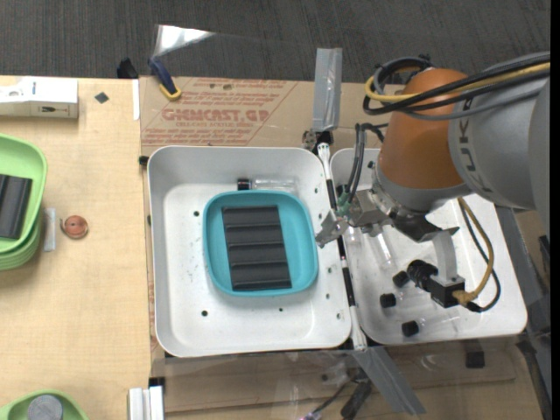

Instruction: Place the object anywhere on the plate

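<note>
A teal square plate [302, 261] lies in the left white bin [175, 313]. A black ribbed rectangular object [255, 248] rests flat in the middle of the plate. My gripper [343, 224] hangs below the orange wrist band [420, 138], over the wall between the two bins, just right of the plate's right edge. Nothing shows between the gripper and the plate.
A small black and clear item [261, 184] lies at the back of the left bin. The right bin [490, 318] holds several small black pieces [387, 300] under the arm. A brown cardboard sheet [219, 108] lies behind the bins, and a green tray [22, 204] is at far left.
</note>
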You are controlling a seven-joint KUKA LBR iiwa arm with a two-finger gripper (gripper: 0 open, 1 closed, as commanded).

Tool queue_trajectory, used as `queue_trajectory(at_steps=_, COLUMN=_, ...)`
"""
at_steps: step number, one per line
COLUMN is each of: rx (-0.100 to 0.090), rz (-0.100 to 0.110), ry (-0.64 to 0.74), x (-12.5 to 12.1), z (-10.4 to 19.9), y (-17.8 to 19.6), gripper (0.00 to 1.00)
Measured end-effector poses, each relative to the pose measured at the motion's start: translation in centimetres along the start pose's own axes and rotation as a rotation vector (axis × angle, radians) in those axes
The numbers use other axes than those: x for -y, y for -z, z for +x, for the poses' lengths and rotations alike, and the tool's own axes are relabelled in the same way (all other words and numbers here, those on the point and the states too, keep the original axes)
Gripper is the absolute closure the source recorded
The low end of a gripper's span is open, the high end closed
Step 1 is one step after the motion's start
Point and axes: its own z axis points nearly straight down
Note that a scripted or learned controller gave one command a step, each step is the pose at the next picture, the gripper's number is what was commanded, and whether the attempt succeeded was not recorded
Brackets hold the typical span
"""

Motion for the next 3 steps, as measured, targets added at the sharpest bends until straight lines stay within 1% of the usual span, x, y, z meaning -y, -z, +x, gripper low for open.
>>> queue_trajectory(at_steps=3, rx=0.000, rz=0.000, ry=0.000, x=0.00, z=0.00, y=0.00, gripper=0.00)
